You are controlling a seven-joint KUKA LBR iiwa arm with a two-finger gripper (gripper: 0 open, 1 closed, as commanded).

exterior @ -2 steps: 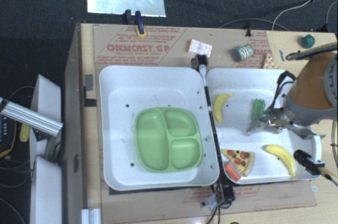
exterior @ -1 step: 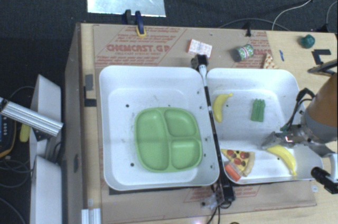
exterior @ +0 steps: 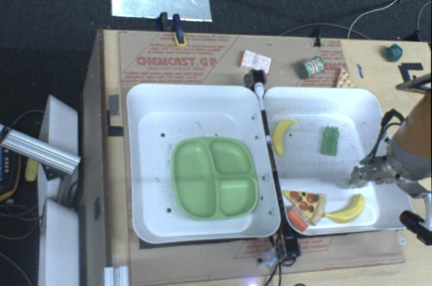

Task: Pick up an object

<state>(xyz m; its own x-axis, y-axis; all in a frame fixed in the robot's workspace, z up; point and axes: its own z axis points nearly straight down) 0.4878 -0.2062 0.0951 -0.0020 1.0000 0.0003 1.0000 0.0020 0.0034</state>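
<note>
The right bin (exterior: 317, 99) holds a small yellow banana (exterior: 282, 135) near its left wall and a green ridged piece (exterior: 329, 140) in the middle. A pizza slice (exterior: 305, 201) and a larger banana (exterior: 347, 209) lie along its front edge, with a small orange-red piece (exterior: 297, 218) at the front left corner. My gripper (exterior: 364, 175) hangs low at the right side of this bin, just above and to the right of the larger banana. I see nothing held in it.
The left bin (exterior: 152, 109) carries a green divided plate (exterior: 216, 177). Behind the bins on the cardboard lie a small can (exterior: 312, 66), a white card (exterior: 255, 61) and a teal ball (exterior: 393, 52). A black divider (exterior: 268, 143) runs between the bins.
</note>
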